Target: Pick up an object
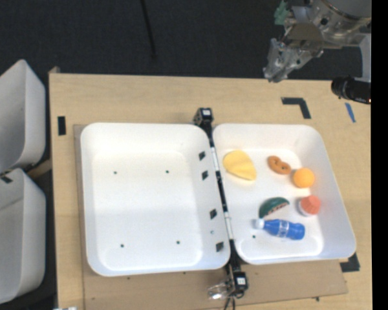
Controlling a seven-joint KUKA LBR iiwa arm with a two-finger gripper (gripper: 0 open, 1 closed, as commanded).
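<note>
Two shallow white bins sit side by side on the bench: the left bin [142,199] at centre-left of the frame, and the right bin [330,205] at centre-right with all the candidate objects.

Largest of these is the yellow wedge [240,165] at the bin's upper left. Next is the blue bottle [281,228], lying on its side near the lower edge. Smaller are the green slice [273,206] just above the bottle, the orange ball [303,177] toward the right wall, the brown pretzel-like piece [279,166] beside it, and the small red piece [310,205] below the ball.

Risks, as I judge them: the four small items and the bottle lie close together, so a descent aimed at one could nudge a neighbour or close on two at once. The ball and the bottle look round and may roll or squirt out of a pinch. The red piece and the ball lie near the bin's right wall, where a finger could catch the rim.

At the upper right of the frame, the gripper [278,70] hangs high above the bench, beyond the bins' far edge and well apart from every object. It points down and carries nothing; how far its fingers are parted cannot be told at this size.
</note>
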